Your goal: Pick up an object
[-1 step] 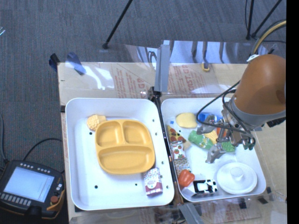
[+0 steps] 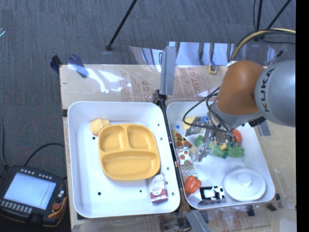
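Yellow divided plate [image 2: 129,151], white bins [image 2: 79,129] – orange pepper [image 2: 192,183], black-and-white cow-patterned toy [image 2: 211,193], green vegetable [image 2: 235,151]

Grey KUKA-lettered arm [image 2: 282,93], orange band, black cables, metal claw [image 2: 208,141].

Two white bins [image 2: 77,168] sit side by side. The left one holds one yellow divided plate [image 2: 129,151], one small yellow waffle-like piece [image 2: 98,125] and one little red carton [image 2: 158,187]. The right one holds one white lidded bowl [image 2: 245,183], one orange pepper [image 2: 192,183] and one black-and-white block [image 2: 211,193].
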Available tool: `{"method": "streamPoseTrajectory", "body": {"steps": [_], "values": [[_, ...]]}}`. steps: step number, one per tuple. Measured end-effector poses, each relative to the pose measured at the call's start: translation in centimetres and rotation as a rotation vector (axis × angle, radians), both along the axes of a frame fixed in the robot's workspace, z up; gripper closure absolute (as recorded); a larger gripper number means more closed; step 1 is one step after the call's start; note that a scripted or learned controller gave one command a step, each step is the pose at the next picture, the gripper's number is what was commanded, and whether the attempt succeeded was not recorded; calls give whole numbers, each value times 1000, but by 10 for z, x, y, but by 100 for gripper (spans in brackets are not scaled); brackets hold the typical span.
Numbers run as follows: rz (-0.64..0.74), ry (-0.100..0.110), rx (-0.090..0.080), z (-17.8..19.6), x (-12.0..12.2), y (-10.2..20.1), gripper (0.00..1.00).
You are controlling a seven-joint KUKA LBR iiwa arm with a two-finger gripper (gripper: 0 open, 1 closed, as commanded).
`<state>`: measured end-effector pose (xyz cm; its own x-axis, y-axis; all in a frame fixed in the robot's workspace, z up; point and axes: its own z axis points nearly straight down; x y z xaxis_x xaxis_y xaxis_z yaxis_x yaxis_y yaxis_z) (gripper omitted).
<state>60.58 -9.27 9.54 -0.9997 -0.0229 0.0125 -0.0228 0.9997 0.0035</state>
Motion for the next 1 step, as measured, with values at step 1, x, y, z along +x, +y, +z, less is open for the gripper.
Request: {"method": "streamPoseTrajectory", "body": {"steps": [1], "values": [[95, -13, -2, -8, 11, -79, 0]]}}
